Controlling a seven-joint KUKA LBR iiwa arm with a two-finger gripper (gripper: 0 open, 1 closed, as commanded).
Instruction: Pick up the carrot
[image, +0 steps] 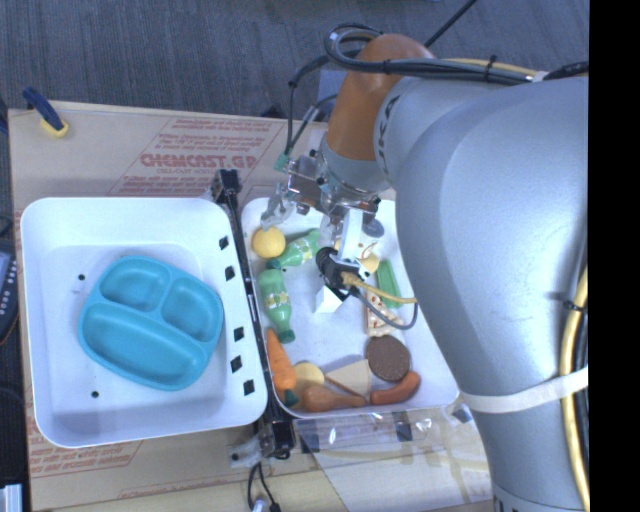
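The carrot is orange and lies against the left wall of the right bin, near its front, pointing toward the back. My gripper hangs over the back of that bin, well behind the carrot, above a yellow ball and a green piece. Its fingers stand apart, open, with nothing held between them. The grey arm with its orange band covers the right side of the bin.
A green bottle lies between the gripper and the carrot. Near the carrot sit a brown round cookie, a sausage, a tan wedge and a pale ball. The left bin holds a blue divided tray.
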